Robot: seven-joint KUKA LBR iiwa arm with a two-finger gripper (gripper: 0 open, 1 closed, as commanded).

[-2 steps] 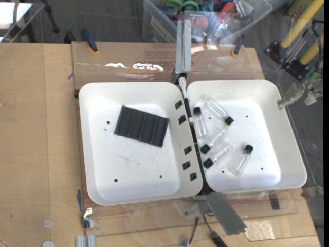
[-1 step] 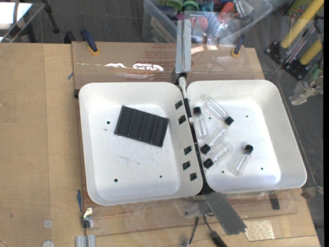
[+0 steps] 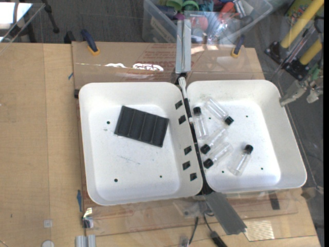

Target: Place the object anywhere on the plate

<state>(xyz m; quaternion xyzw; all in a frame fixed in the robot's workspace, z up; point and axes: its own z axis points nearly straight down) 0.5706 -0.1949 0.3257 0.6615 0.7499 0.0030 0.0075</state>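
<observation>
A black ridged rectangular plate (image 3: pixel 142 125) lies flat in the left bin (image 3: pixel 97 184), toward its upper middle. Several clear vials with black caps lie scattered in the right bin (image 3: pixel 288 158): one (image 3: pixel 215 108) near the top, one (image 3: pixel 199 123) against the divider, one (image 3: pixel 239 161) at the lower right. Others (image 3: pixel 216 147) lie in a loose cluster at the bin's left-centre. My gripper (image 3: pixel 298 92) hangs at the view's right edge, just past the right bin's upper right rim, away from every vial. Nothing shows in its grasp.
A row of small black clips (image 3: pixel 186 149) runs along the ridge between the two bins. Behind the bins stand a clear tub of colourful items (image 3: pixel 205 6) and a vertical metal bar (image 3: pixel 182 45). Bare wooden bench (image 3: pixel 36 138) lies to the left.
</observation>
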